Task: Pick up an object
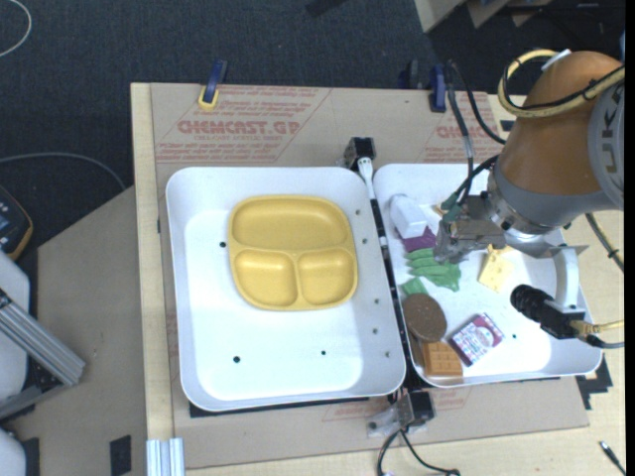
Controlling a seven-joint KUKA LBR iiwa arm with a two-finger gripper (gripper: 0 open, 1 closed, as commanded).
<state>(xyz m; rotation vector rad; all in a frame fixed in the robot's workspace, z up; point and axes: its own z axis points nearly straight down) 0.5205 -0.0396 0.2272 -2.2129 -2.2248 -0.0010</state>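
Note:
My gripper (451,249) reaches down into the right bin (556,365) from the right, its tip just above a green leafy toy (429,269). Beside it lie a white block (405,211) on a purple piece (421,238), a pale yellow wedge (493,268), a brown round disc (425,316), a tan waffle-like square (441,357) and a maroon packet (474,338). The wrist hides the finger ends.
The left bin (198,296) holds a yellow three-compartment plate (293,250). Both bins sit on a cardboard sheet (159,127) held by clamps at the back edge. Dark floor surrounds the bench.

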